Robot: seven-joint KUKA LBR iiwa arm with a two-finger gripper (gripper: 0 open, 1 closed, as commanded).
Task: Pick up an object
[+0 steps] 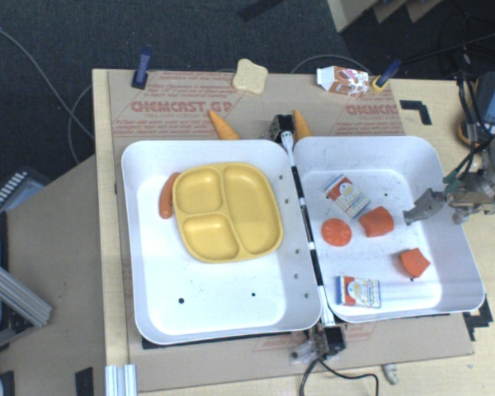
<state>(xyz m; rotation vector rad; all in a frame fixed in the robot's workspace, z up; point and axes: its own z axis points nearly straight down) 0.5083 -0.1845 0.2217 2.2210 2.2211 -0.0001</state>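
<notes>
In the right bin (445,295), gripper (421,209) sat at the right wall; couldn't tell its state. Nearest target: orange block (378,222), just left of it, toward bin centre. Second orange block (414,262) lay below, similarly close.

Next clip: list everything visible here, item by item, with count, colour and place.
bins: 2, white, side by side on the bench
divided plate: 1, yellow, left bin
sausage: 1, orange-red, left bin, beside the plate
small cartons: 2, white and orange, right bin
orange blocks: 2, right bin
red disc: 1, right bin
carrots: 2, orange, behind the bins
bread slice: 1, tan, bench back edge
carton: 1, white and orange, bench back edge
gripper: 1, grey, over the right bin's right side
</notes>
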